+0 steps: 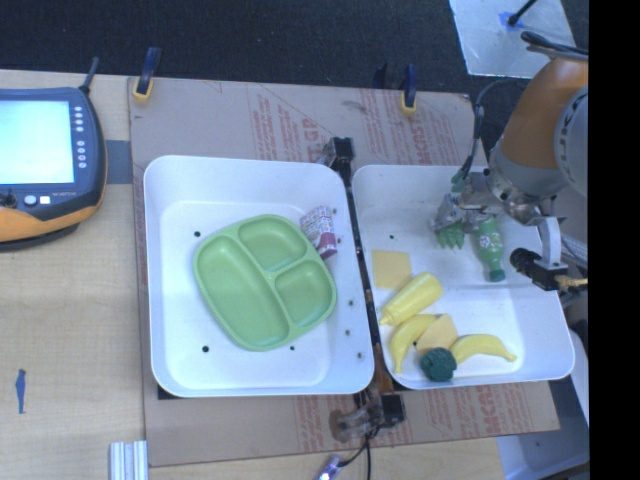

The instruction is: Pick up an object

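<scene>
Over in the left bin (165,268), a green divided plate (265,281) is lying flat, a small red-and-white can (321,231) sitting at its upper right edge. In the right bin (540,353), yellow pieces (412,296), a banana (483,347) and broccoli (437,365) are clustering low. The gripper (462,218) is hovering beside a green bottle (489,247); its grip I cannot tell.

A teach pendant (45,163) lies on the worktop (70,348) left of the bins. Clamps (146,73) pin the cardboard sheet (250,118).
</scene>
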`<state>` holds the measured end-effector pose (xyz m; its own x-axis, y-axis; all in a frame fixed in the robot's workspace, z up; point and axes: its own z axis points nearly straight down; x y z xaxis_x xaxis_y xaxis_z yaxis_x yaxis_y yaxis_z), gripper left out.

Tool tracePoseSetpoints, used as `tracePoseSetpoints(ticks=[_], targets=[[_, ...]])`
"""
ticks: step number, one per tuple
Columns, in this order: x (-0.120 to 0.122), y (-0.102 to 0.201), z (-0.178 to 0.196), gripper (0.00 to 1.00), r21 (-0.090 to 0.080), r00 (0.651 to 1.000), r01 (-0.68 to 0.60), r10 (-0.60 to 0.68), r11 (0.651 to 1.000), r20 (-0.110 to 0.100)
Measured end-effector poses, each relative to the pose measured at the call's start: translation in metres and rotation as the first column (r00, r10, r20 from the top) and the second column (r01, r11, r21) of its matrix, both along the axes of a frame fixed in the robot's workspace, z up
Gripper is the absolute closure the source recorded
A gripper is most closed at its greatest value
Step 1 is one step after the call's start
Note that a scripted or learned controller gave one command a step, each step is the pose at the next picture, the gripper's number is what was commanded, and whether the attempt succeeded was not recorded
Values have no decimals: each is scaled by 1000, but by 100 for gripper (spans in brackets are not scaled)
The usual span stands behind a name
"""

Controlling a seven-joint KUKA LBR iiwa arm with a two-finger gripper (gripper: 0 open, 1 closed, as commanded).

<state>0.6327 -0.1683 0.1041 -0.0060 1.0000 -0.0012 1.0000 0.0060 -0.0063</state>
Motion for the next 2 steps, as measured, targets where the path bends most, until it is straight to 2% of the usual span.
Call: tracePoseSetpoints(ticks=[1,2], targets=[[9,50,30,100,0,1000,1,-1,1000,4],[-42,128,88,100,1,1000,-1,1,1000,2]])
